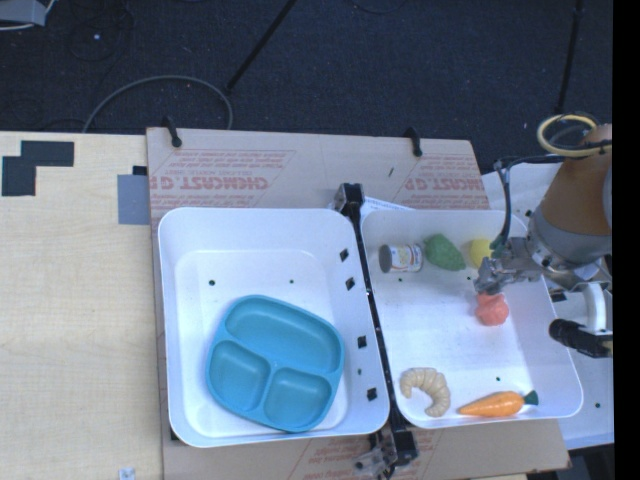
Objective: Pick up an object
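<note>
A small rounded pinkish-red soft object (pixel 492 310) lies in the right shallow white bin (pixel 560 408), near its right wall. Directly above it in the camera view hangs the tool (pixel 492 278) of the grey arm with its orange band (pixel 580 193); the tool's tip is touching or just over the top of the pink piece, and I cannot tell which, nor whether the tool is spread or pressed together.

The same bin holds a small white jar lying on its side (pixel 402 258), a green lumpy toy vegetable (pixel 444 252) just beside it, and a yellow round piece (pixel 480 250) partly hidden behind the tool. Toward the near wall lie a pale curled toy shrimp (pixel 427 389) and an orange toy carrot with a green top (pixel 494 403).

The left shallow white bin (pixel 190 238) holds a blue plastic divided plate (pixel 275 360) with three compartments, sitting toward the near side.

Both bins rest on a cardboard sheet (pixel 230 168) on the desk (pixel 70 318).
</note>
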{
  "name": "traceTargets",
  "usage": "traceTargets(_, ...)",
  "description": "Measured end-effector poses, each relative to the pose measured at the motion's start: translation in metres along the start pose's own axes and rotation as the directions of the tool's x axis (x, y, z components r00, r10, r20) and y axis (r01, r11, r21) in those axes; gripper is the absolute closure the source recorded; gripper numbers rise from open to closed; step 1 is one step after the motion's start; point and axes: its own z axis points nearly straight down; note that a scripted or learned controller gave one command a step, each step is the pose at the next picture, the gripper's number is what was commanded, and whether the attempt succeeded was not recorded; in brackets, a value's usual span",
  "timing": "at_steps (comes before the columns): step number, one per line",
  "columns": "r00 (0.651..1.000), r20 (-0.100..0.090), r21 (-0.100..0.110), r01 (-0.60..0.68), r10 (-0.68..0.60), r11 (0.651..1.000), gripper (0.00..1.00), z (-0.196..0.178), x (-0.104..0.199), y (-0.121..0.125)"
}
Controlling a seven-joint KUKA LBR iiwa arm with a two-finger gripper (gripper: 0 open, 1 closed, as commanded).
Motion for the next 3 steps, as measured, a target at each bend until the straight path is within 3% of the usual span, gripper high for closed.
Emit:
traceTargets(1, 1.0, -0.006, 0.012, 0.004, -0.004, 1.0, 1.0, -0.058, -0.001, 0.011)
traceTargets(3, 1.0, -0.006, 0.011, 0.005, -0.005, 1.0, 1.0, -0.16, -0.006, 0.005)
